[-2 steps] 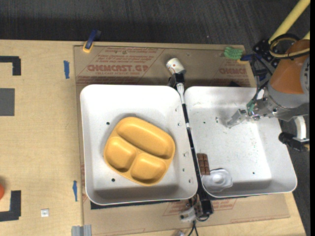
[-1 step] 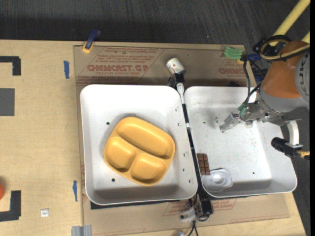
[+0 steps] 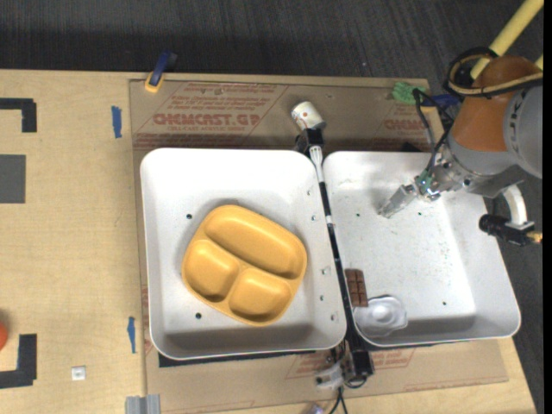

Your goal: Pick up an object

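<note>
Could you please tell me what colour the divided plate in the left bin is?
The divided plate is yellow-orange, seen plainly in the camera view.

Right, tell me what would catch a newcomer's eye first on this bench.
The yellow three-compartment tray stands out most, lying slightly askew in the middle of the left bin. Next comes the arm's orange band at the right edge, with the gripper reaching over the upper part of the right bin. A small clear, glassy object sits at that bin's near left corner.

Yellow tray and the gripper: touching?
Apart. The camera view shows the yellow tray in the left bin, while the gripper hangs over the right bin, across the divider.
</note>
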You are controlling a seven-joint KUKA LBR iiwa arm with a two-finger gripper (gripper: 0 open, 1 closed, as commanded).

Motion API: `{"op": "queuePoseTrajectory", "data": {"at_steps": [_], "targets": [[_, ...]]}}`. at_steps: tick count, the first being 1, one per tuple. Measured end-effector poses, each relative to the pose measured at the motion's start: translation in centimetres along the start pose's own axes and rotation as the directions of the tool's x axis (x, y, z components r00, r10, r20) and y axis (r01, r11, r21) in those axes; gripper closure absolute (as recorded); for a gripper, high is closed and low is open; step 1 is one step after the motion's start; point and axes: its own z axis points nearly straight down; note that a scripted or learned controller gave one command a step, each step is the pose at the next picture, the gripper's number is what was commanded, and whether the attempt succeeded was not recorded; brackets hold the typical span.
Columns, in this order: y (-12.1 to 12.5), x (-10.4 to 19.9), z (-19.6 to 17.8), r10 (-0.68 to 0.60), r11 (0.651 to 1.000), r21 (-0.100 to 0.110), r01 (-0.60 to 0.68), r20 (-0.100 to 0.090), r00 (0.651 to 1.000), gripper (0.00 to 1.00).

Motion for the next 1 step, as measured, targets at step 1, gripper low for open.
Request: {"op": "queuePoseTrajectory", "data": {"at_steps": [1], "targets": [[-5.67, 5.40, -0.02, -0.118, 0.993, 0.001, 0.118, -0.002, 0.993, 0.00]]}}
